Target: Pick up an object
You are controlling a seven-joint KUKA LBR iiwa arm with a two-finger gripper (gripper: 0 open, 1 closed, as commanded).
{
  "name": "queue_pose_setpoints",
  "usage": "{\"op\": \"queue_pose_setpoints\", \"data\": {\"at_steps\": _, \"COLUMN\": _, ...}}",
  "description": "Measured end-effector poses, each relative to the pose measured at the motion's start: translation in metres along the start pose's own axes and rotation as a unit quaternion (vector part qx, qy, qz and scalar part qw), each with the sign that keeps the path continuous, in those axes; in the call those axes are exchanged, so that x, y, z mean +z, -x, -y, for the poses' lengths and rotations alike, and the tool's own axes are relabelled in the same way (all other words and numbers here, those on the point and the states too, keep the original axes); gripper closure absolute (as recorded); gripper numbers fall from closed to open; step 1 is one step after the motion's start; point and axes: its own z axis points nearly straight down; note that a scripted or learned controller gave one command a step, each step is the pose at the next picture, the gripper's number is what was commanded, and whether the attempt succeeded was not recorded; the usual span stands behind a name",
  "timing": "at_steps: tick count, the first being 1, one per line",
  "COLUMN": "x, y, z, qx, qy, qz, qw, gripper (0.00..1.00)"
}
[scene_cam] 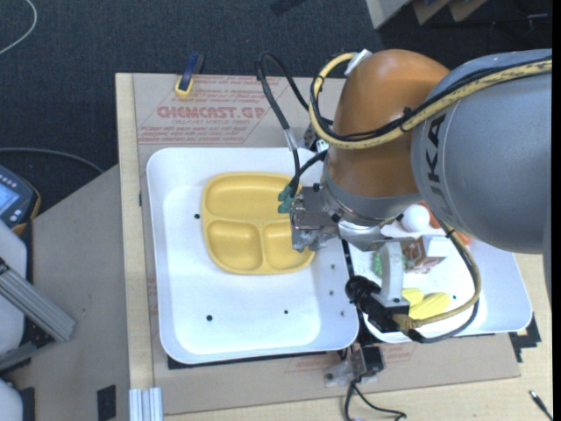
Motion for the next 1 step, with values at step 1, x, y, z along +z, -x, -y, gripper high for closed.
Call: {"op": "queue_pose_setpoints", "data": {"at_steps": 1, "x": -0.0165, "y": 0.01, "z": -0.0015, "qx": 0.0, "qy": 0.005, "qz": -0.001, "qw": 1.0, "gripper": 1.0}}
